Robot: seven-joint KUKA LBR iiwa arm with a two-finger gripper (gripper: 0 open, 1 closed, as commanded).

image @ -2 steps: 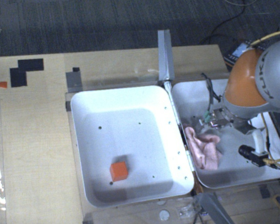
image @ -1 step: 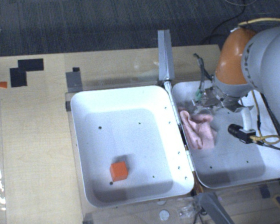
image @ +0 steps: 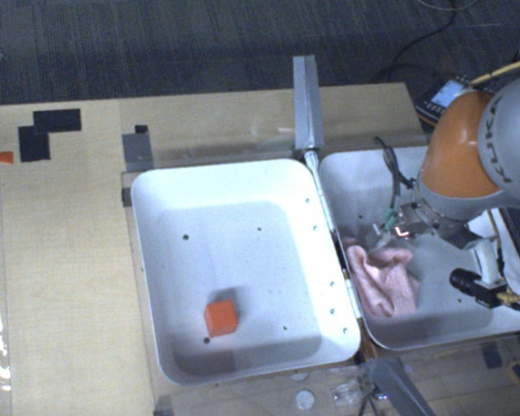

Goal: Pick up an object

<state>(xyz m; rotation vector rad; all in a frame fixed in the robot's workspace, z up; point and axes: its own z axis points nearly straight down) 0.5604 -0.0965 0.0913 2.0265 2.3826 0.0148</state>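
Observation:
A pink cloth (image: 381, 278) lies crumpled in the right bin (image: 359, 177), against its left wall. My gripper (image: 398, 228) hangs low in that bin, just above and to the right of the cloth's upper edge, close to it; whether it touches the cloth is unclear. The grey arm with its orange band (image: 458, 157) reaches in from the right and covers much of the right bin. An orange block (image: 221, 318) rests on the floor of the left bin (image: 229, 183), near its front left corner.
A metal divider post (image: 305, 104) stands behind the seam between the two bins. Black shapes (image: 44, 132) and a small orange mark (image: 5, 158) sit on the bench at the far left. Cables run along the floor at the upper right.

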